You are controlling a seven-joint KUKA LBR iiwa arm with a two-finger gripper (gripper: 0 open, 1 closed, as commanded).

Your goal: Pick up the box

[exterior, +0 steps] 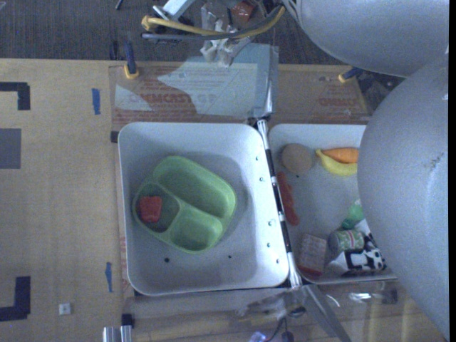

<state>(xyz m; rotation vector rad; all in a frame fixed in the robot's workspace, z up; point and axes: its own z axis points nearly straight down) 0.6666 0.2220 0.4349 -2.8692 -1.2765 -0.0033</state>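
Reaching for the box (311,254) (near corner, right bin (313,135)) means lowering the claw (218,48), aperture unreadable, clear of neighbours.

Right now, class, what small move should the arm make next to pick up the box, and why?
Probably carry the hand toward the right bin and stop above the box. The hand sits beyond the left bin's far edge, well away from the box, which lies by the right bin's near edge beside a green can, so descending now would miss.
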